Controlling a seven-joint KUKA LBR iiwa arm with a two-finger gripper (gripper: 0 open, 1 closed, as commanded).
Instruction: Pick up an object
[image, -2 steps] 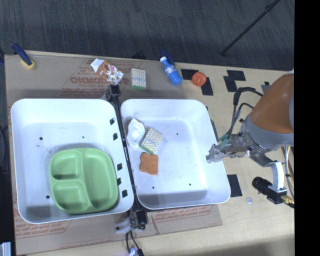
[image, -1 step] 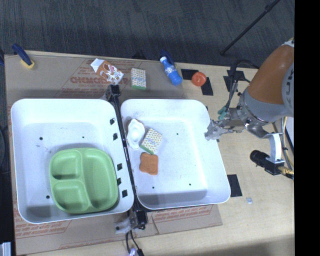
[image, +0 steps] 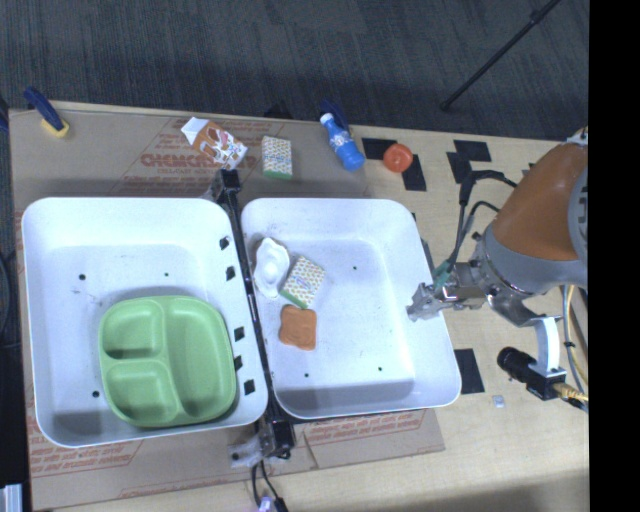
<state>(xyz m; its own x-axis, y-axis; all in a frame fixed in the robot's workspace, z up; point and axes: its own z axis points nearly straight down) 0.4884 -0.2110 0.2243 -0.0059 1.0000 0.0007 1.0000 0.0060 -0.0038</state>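
Three things sit bunched at the left side of the right bin (image: 400, 225): a white lump (image: 270, 267), a patterned packet (image: 304, 281) and an orange piece (image: 298, 327). The gripper (image: 428, 300) hangs over the bin's right rim, and I can't tell its state. From there the packet lies at about 9 o'clock, well apart. Its long axis runs roughly 1 to 7 o'clock, I'd say. The orange piece is closest to square, so no real axis there.

A green plate (image: 168, 360) with three parts sits in the left bin (image: 60, 230). A blue bottle (image: 342, 142) and an orange cap (image: 398, 157) lie on the surface (image: 120, 130).
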